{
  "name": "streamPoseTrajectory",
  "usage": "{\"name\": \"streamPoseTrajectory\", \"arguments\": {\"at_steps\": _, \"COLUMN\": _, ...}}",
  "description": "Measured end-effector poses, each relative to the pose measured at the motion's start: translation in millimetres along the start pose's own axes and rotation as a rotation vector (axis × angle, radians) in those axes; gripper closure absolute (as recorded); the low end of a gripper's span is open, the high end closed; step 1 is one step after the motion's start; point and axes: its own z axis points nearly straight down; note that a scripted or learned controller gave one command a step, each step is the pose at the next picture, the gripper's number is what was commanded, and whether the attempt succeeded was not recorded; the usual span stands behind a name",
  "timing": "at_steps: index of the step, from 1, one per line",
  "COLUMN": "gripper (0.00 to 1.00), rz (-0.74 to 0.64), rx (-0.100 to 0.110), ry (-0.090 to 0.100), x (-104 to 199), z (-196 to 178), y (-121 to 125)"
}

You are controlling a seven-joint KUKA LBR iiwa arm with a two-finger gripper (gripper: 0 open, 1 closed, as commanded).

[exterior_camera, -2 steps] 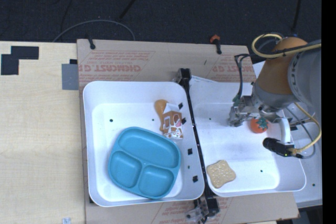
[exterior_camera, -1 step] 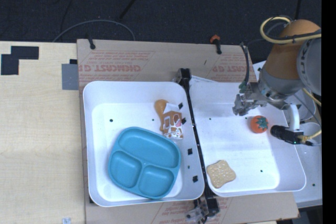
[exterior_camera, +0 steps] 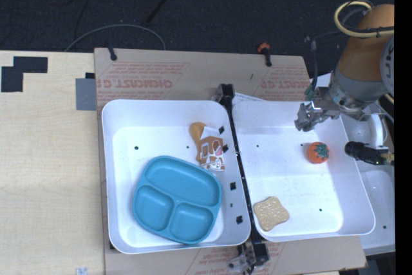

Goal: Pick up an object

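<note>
My gripper (exterior_camera: 308,118) hangs over the back right part of the right bin (exterior_camera: 293,228), with nothing seen between its fingers. A small orange-red tomato-like toy (exterior_camera: 317,152) lies in the right bin just below and to the right of the gripper, apart from it. A tan slice of toast (exterior_camera: 270,213) rests near the right bin's front left corner. In the left bin (exterior_camera: 119,138) lie a blue divided plate (exterior_camera: 177,199) and, behind it, a small brown and white printed packet (exterior_camera: 210,152) with an orange-brown piece (exterior_camera: 197,132) at its top.
A black divider strip (exterior_camera: 233,158) runs between the two bins. Cardboard (exterior_camera: 193,77) lies under the bins. The arm's orange and grey body (exterior_camera: 364,61) stands over the right bin's far right corner.
</note>
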Motion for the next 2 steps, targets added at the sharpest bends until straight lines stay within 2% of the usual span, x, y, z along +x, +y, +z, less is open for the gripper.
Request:
{"name": "streamPoseTrajectory", "arguments": {"at_steps": 1, "gripper": 1.00, "rz": -0.002, "rx": 0.005, "ry": 0.003, "x": 50.2, "z": -13.6, "y": -23.4}}
{"name": "streamPoseTrajectory", "arguments": {"at_steps": 2, "gripper": 1.00, "rz": -0.003, "rx": 0.006, "ry": 0.003, "x": 107.0, "z": -11.0, "y": -38.9}}
